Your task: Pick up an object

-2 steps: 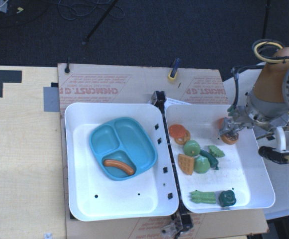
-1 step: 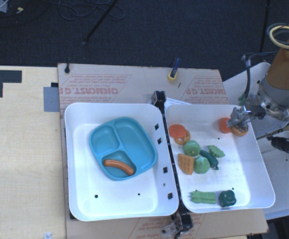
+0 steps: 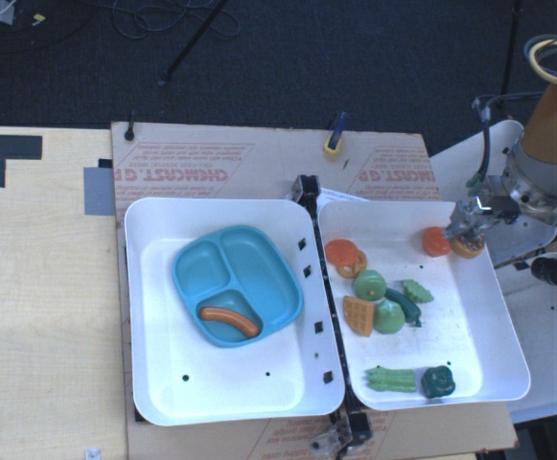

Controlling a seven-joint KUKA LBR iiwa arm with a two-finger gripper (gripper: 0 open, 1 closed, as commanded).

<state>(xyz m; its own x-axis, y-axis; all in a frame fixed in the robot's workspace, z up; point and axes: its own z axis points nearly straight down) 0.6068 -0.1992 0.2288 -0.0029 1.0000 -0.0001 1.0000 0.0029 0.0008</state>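
The gripper [image 3: 470, 226] sits at the far right rim of the right bin [image 3: 508, 353], just over a small red-orange toy piece [image 3: 436, 241] with a tan piece [image 3: 468, 248] touching it on the arm's side; whether it is released or clenched on anything cannot be told from here. That red-orange piece, the likely target, looks like light, hard, smooth plastic, rounded, so it may slip or roll away; taking it across its widest part seems safest, though the bin wall just beside it leaves little room. Toward the divider from it lie a sliced-tomato-like disc [image 3: 344, 255], two green round pieces [image 3: 369, 284], an orange wedge [image 3: 359, 315], a dark teal piece [image 3: 405, 307] and a small leafy green piece [image 3: 417, 291], bunched and touching. Near the front rim lie one pale green pod-like piece [image 3: 391, 379] and one dark green lump [image 3: 438, 381]. The left bin [image 3: 153, 353] holds one blue divided plate [image 3: 259, 257] bearing one toy sausage [image 3: 228, 320].
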